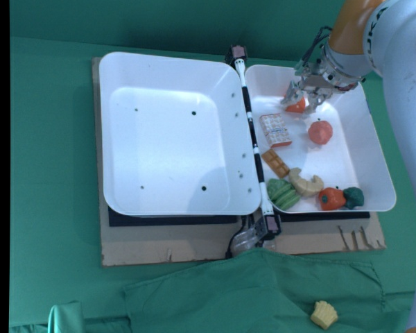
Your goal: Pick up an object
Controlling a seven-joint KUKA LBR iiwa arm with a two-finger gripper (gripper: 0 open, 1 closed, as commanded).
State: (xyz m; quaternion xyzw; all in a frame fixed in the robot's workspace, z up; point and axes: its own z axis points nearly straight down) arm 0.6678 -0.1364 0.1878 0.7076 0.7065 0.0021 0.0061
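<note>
The tabletop (pixel 48 186) is covered by a green cloth, and a green backdrop (pixel 159 9) is hung behind it. A brown board (pixel 159 245) is laid flat on the cloth (its front edge is chipped). A crumpled fold of green cloth (pixel 249 290) is seen at the front. Even, soft lighting is cast throughout.

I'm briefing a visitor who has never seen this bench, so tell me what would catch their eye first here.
First comes the grey arm with its orange band, reaching in from the right, its hand low over a small orange item at the far side of the right bin. Next, that bin's colourful toy food, with a red tomato and green vegetables. The left bin beside it contrasts, and a yellow piece lies on the green cloth in front.
</note>
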